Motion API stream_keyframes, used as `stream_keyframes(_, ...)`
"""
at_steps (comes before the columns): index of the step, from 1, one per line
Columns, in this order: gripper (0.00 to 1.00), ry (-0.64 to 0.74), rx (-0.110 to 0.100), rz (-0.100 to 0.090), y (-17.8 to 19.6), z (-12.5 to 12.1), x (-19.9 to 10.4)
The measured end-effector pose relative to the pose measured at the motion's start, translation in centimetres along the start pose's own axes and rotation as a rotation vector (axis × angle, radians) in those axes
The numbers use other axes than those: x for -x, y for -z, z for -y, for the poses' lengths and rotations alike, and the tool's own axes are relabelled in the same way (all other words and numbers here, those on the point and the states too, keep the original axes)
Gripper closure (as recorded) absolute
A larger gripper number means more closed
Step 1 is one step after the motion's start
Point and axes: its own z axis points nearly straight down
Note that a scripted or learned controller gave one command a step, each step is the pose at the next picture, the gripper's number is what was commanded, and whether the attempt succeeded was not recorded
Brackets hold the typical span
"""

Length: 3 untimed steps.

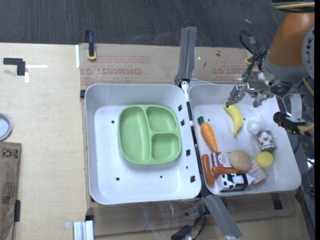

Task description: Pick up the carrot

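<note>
Bins are sitting side by side; the left bin (95, 134) is cradling a green divided plate (149, 133); the gripper (245, 95) is hovering, fingers apart and gripping nothing, at the right bin's (292, 176) twelve o'clock; the carrot (208, 136) is lying loose toward nine o'clock, beside the banana (234, 119).

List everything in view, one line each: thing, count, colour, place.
bins: 2, white, side by side on the bench
divided plate: 1, green, left bin
carrot: 1, orange, right bin, left side
banana: 1, yellow, right bin, rear
hot dogs: 2, reddish orange, right bin, front left
bread roll: 1, tan, right bin, front
lemon: 1, yellow, right bin, right side
can: 1, patterned, beside lemon
clamp: 1, blue and yellow, bench rear
gripper: 1, grey, above right bin's rear
</note>
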Motion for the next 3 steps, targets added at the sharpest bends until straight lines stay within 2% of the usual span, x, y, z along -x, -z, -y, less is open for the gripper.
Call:
stream_keyframes(1,0.00,-0.132,0.001,0.002,13.2,-1.1,2.6)
stream_keyframes(2,0.00,0.171,0.000,0.001,6.1,-0.7,-4.4)
stream_keyframes(3,0.00,0.364,0.000,0.000,1.1,5.8,-6.3)
